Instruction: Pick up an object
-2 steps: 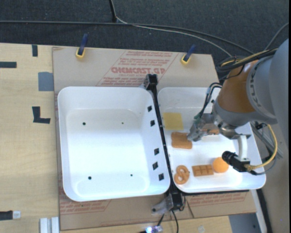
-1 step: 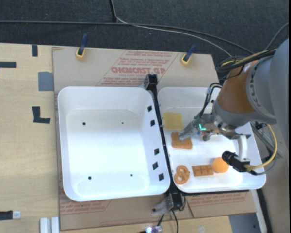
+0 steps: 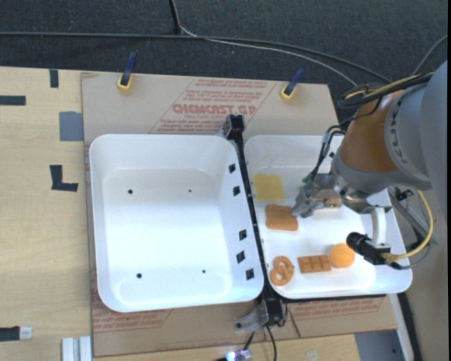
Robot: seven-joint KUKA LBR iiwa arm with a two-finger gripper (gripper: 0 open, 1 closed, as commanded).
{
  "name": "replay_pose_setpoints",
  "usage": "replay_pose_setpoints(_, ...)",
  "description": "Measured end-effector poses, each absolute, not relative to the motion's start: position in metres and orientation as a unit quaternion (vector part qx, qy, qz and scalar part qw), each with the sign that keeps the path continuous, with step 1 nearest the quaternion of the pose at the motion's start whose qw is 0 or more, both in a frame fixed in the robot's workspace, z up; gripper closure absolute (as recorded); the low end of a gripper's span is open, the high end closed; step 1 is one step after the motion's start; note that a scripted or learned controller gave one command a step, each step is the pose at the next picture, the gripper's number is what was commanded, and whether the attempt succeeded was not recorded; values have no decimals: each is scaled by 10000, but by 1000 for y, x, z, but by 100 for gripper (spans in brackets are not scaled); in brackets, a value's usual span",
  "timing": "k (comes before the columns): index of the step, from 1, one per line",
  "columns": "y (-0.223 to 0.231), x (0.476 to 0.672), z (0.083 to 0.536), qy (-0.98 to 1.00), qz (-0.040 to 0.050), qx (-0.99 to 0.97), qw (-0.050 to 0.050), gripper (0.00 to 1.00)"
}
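The right bin holds a pale yellow square, a brown toast-like piece, a pretzel, a brown waffle bar and an orange ball. My gripper hangs low in this bin, just right of the toast piece and below the yellow square. Nothing shows between its tips. The arm's grey body and orange band cover the bin's right side.
The left bin lies beside the right one, split off by a black divider. Two clamps hold the cardboard at the back. A black cable runs across the dark surface behind.
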State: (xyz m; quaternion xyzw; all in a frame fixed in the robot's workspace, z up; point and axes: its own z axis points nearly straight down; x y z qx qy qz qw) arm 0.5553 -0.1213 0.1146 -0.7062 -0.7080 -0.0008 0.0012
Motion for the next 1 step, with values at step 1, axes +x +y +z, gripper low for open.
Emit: replay_pose_setpoints(1, -121, 555, 114, -7078, -6, -7064, 12, 0)
